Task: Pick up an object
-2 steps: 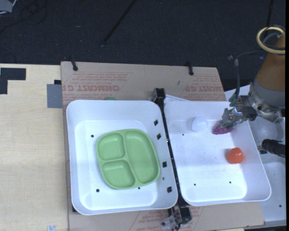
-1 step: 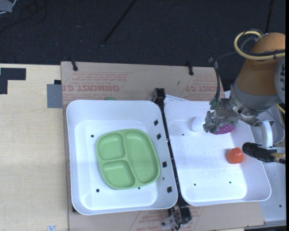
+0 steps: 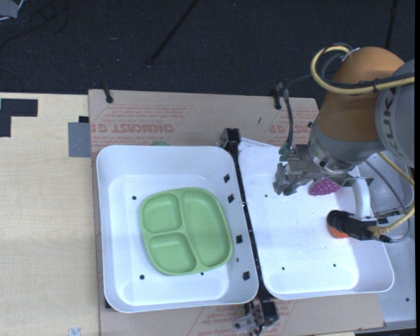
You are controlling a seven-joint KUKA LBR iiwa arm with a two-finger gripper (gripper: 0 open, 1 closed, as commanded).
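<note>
Two bins (image 3: 120, 271), gripper (image 3: 283, 187), upside-down red cardboard lettering (image 3: 136, 127)

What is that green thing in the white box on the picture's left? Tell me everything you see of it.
A pale green divided plate, plastic by its look, with rounded corners and three empty compartments: two small, one long. It lies flat, face up, slightly turned, on the floor of the white bin, touching nothing else.

Green plate (image 3: 185, 231) fills left bin (image 3: 106, 222) floor; right bin (image 3: 301, 261) front half open
</note>
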